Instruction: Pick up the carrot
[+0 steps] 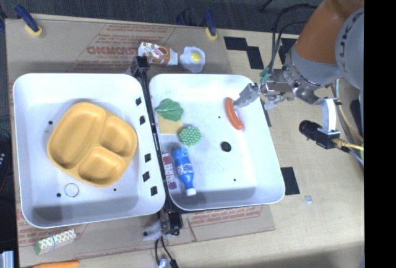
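The carrot [234,114] is a short orange-red stick. It lies in the right white bin [260,180], near that bin's right wall and pointing up-left to down-right. My gripper [246,96] reaches in from the right over the bin's upper right rim. Its tip is just above and to the right of the carrot's upper end. Nothing is seen lifted off the bin floor.
The right bin also holds a green leaf [169,109], a green bumpy ball [190,135], a blue bottle [184,171] and a dark red item [168,168]. A yellow divided plate [93,143] lies in the left bin [31,198]. A toy egg [193,58] and a packet [154,53] sit behind the bins.
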You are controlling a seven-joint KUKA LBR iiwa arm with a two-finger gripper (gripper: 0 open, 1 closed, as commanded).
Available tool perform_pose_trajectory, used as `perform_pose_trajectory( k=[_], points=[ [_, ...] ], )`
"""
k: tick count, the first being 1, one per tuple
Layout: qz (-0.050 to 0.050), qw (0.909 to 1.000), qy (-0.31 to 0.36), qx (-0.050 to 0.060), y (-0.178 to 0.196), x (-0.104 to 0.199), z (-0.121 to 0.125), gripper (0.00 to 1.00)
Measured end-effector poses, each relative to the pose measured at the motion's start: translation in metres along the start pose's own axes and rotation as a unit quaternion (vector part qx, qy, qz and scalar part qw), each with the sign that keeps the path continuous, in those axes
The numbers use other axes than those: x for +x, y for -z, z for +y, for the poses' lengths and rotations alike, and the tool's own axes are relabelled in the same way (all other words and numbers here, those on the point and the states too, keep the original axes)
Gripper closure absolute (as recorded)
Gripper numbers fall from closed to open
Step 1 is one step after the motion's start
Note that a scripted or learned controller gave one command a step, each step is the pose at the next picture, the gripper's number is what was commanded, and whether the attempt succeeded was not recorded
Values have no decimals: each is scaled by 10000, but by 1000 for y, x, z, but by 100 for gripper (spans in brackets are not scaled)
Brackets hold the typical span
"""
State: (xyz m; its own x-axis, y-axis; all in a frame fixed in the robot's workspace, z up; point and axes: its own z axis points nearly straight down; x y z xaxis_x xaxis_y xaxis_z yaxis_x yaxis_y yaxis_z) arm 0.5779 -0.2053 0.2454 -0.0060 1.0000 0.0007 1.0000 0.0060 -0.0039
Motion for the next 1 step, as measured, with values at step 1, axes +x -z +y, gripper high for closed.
perform_pose_trajectory(
  k=[1],
  points=[
    [4, 10000, 11, 14, -128, 48, -3, 0]
  ],
)
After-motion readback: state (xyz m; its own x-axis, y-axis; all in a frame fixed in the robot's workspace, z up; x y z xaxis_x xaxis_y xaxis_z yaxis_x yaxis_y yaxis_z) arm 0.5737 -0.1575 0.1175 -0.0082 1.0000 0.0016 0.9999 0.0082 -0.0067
